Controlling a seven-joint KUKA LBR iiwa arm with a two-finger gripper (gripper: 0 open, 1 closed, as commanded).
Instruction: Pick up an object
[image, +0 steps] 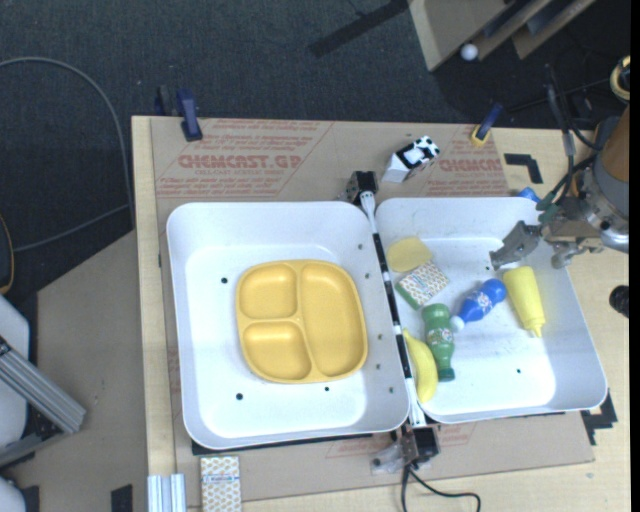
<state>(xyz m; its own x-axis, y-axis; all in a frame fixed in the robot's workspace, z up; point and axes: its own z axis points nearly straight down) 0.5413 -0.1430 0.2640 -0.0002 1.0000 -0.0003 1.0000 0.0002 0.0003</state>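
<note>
Camera view: the tool (533, 243) hangs over the right bin (560, 385), fingers spread, gripping nothing.

Its arm is cut off at the right edge. Just below the tool lies a yellow bottle (526, 298); beside it a blue bottle (479, 303), a green bottle (438, 340), a banana (423, 370) half hidden against the bin wall, a patterned box (422, 284) and a pale yellow piece (408, 253), too blurred to identify. The left bin (200, 330) holds a yellow divided plate (300, 321) on the worktop (150, 180).
</note>
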